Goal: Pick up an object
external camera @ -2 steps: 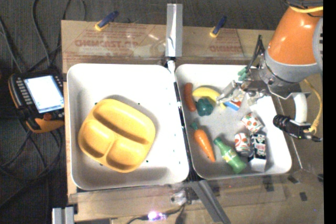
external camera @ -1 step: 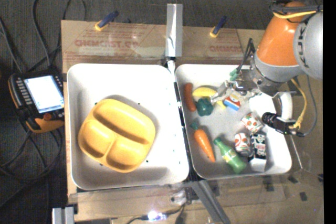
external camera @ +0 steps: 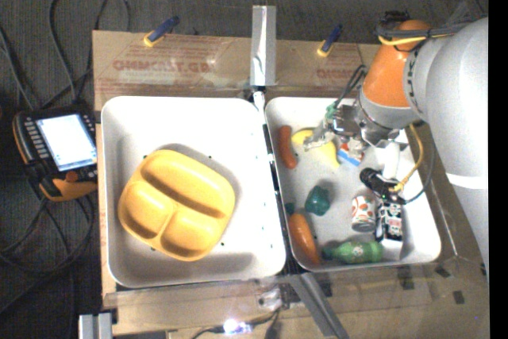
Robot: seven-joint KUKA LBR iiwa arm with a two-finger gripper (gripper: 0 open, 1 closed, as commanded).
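My gripper [external camera: 333, 129] hangs low over the back part of the right bin [external camera: 425, 244], just right of a yellow lemon-like object [external camera: 305, 140]. An orange-red sausage [external camera: 286, 147] lies to the left of the lemon. Under the wrist sits a small blue and white item [external camera: 349, 156]. Nearer the front lie a teal object [external camera: 318, 201], an orange rounded object [external camera: 302, 238], a green bottle [external camera: 354, 252] on its side, a red and white can [external camera: 363, 212] and a dark can [external camera: 391, 223].
The left bin [external camera: 119, 119] holds a large yellow divided tray [external camera: 178, 202] turned upside down. A tablet [external camera: 62, 140] rests off the bench to the left. Cardboard with blue clips [external camera: 160, 30] lines the back edge. The grey arm [external camera: 460, 107] covers the right bin's right side.
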